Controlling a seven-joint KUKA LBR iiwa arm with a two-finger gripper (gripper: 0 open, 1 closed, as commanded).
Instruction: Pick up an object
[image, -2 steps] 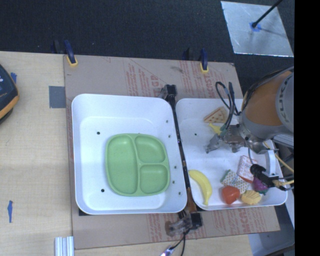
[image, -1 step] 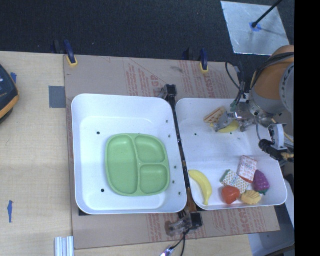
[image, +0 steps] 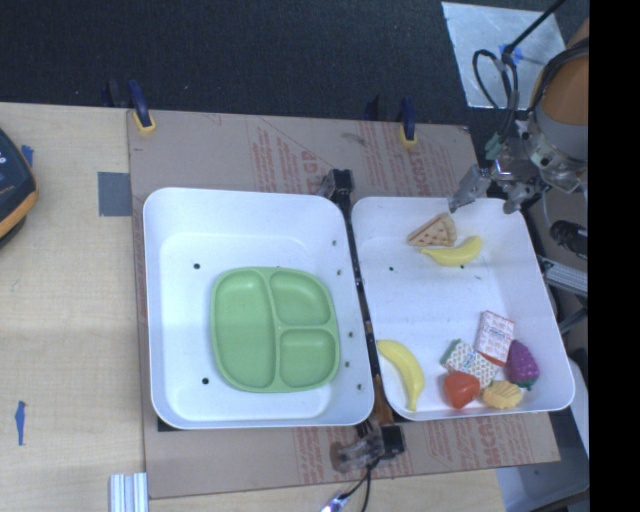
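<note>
Two flat white plastic bins sit side by side on a sheet of brown cardboard (image: 300, 140) on the bench. The left bin (image: 170, 215) holds a light green plastic plate with three sections (image: 273, 327), lying flat in the middle.

The right bin (image: 420, 320) holds the toys. Near its 12 o'clock edge lies a tan sandwich wedge with a red edge (image: 431, 232), and a small yellow banana (image: 453, 252) touches it at about 4 o'clock. Down at the bin's 7 o'clock lies a bigger yellow banana (image: 403, 370). At 5 o'clock there is a tight little pile — a red and white carton (image: 494, 337), a checked green and white packet (image: 468, 362), a purple bunch of grapes (image: 522, 363), a red tomato (image: 460, 389) and a small yellow ridged toy (image: 503, 395), all touching or nearly so.

The grey arm's gripper (image: 487, 190) hangs over the right bin's 1 o'clock corner. Its two fingers are spread apart — nothing is between them. The sandwich wedge lies near it, at about 8 o'clock from the fingertips, not touching
</note>
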